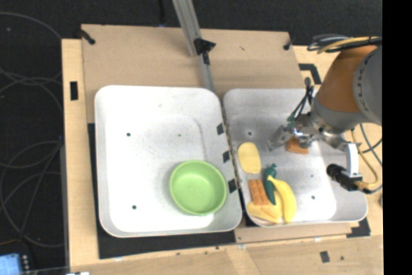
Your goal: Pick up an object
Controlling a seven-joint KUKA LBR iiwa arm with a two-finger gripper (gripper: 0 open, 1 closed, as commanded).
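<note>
My gripper [291,138] is low over the middle of the right bin [322,203], under the grey wrist and orange band. A small orange-brown object [298,147] lies right beneath it, partly covered; I cannot tell whether it touches it. To the left lies a pale yellow oval piece [249,158]. At the bin's front sit a yellow banana [286,198], a green piece [269,173], an orange ridged block [257,190] and a yellow piece [260,213], all packed together.
A green bowl [198,187] stands at the front right of the left bin [129,119]. A slanted metal pole [187,9] rises from behind the bins. Black cable fittings [341,177] hang at the right bin's right side.
</note>
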